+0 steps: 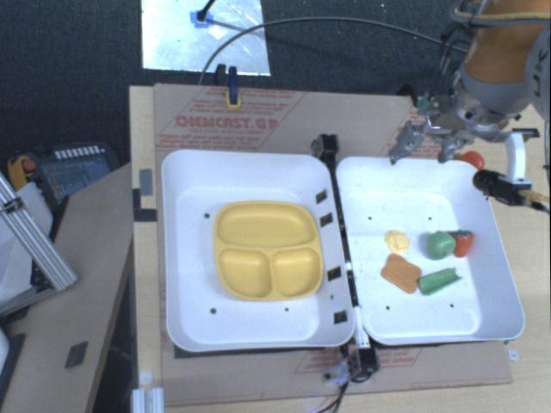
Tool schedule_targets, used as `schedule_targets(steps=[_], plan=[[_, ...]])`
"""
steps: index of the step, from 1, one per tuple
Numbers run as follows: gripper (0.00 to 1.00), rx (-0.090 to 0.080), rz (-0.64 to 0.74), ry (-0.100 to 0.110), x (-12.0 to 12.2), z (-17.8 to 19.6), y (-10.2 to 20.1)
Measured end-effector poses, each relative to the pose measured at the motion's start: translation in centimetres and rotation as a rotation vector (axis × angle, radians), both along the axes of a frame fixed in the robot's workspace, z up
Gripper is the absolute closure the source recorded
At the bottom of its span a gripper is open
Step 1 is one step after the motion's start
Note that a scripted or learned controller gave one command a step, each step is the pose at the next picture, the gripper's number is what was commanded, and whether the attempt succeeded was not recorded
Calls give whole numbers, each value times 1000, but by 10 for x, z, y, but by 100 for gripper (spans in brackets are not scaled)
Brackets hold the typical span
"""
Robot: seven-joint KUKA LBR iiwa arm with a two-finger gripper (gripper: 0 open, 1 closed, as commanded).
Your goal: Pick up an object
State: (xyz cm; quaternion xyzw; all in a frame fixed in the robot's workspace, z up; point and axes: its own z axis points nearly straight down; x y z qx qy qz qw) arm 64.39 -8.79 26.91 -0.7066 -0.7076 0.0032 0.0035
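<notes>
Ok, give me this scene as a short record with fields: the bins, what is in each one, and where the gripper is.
left bin: holds a yellow tray with three compartments
right bin: holds five small toy foods grouped together
toy foods: pale yellow piece, orange piece, green pepper, red piece, long green piece
gripper: above the far edge of the right bin, fingers apart, nothing between them
arm: reaches in from the right

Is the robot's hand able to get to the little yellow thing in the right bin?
Probably yes. The hand hangs over the right bin's far edge, and the little yellow thing lies uncovered, apart from its neighbours.
</notes>
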Motion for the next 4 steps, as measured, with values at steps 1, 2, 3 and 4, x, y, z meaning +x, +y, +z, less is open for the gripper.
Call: schedule_targets(steps=[1,2,3,4], plan=[[0,-1,2,-11,2,7,0],[0,-1,0,-9,1,-35,0],[0,-1,-1,-8,5,-78,-3],[0,-1,-1,-6,9,-138,-9]])
